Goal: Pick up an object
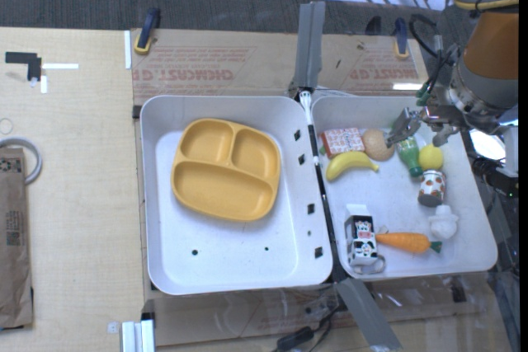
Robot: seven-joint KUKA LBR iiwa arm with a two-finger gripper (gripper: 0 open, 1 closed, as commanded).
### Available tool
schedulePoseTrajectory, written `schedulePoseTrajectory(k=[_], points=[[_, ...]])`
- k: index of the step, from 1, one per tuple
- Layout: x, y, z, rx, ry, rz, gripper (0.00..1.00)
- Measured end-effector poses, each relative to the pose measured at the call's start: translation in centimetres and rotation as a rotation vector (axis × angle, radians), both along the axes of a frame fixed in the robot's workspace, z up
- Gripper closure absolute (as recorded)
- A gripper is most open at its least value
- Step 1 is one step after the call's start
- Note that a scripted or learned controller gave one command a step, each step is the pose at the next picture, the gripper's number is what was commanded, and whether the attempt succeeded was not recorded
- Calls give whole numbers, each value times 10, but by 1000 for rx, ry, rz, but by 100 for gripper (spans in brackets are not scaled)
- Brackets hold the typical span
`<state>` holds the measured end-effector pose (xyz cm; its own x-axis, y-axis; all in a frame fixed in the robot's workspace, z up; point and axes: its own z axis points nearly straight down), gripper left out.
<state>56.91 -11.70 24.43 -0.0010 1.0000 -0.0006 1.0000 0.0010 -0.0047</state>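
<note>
The gripper (410, 128) hovers low over the right bin (470, 260), just above the green bottle (408, 157) beside the lemon (431, 157); its spread is unclear, so I cannot tell whether it grips. The bottle likely lies within reach as the target.

My arm is reaching in from the right side of the camera view, its orange band showing at the upper right above the grey wrist. The gripper (410, 128) is hanging low, pointing down and to the left. I am unable to resolve the tip clearly here.
</note>
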Motion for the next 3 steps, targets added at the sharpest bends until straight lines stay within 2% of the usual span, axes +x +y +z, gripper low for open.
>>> schedulePoseTrajectory(k=[1,2,3], points=[[5,-69,-102,0,0,-102,0],[-19,-85,-26,0,-3,17,0],[-4,-93,-128,1,-1,5,0]])
